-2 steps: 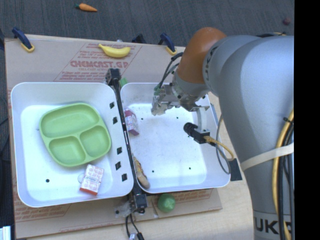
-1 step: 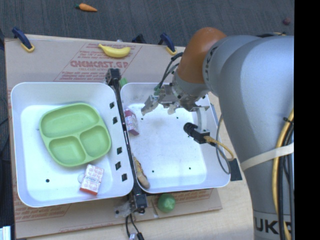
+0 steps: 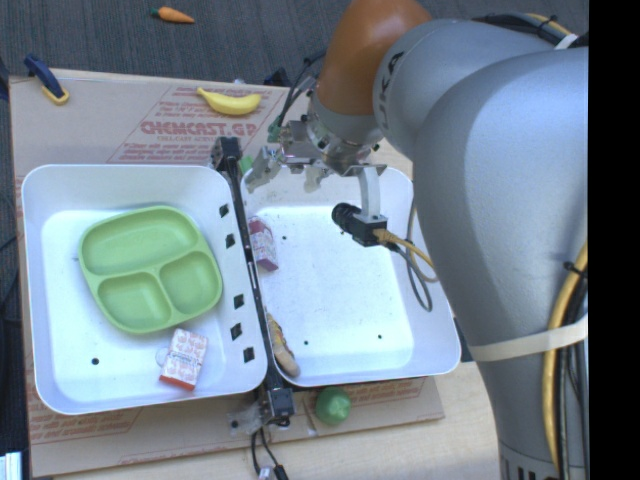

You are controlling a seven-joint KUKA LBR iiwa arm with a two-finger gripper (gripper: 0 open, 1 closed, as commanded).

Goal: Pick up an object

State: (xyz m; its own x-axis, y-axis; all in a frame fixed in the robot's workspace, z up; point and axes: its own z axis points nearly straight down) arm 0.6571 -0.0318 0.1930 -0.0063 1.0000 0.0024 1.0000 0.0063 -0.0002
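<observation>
While the gripper (image 3: 290,168) hangs over the right bin's (image 3: 432,340) far-left edge, I cannot tell its state; the bin's middle is open

- Printed in faded red capitals on the flat brown cardboard sheet (image 3: 150,118) beneath the bins: "CHEMCAST", followed by letters that look like "GP", uncertain.
- Above and below that word on the same sheet, smaller red lines, too blurred to read.
- On the small red-and-white packet (image 3: 183,358) in the left bin, some print, too small to read.
</observation>
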